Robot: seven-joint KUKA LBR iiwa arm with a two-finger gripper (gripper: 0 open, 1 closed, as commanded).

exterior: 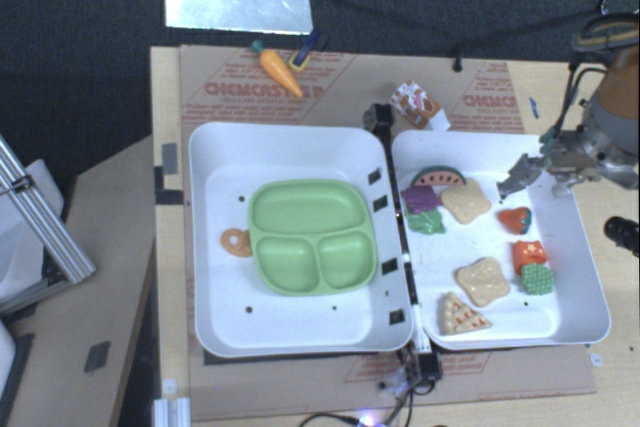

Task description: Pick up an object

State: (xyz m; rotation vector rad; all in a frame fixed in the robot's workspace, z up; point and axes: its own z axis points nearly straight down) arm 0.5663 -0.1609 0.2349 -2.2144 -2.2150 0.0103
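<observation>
At right of the frame, the gripper [520, 177] hovers over the right bin [580, 260] above a strawberry [516, 220]; jaws apart, holding nothing.

Your arm [612, 105] enters from right, wrist bent low; gripper [520, 177] points left and down, nothing between its fingers.

Fingers [519, 178] above right bin [580, 315] — toy foods inside; green tray [310, 235] left.
</observation>
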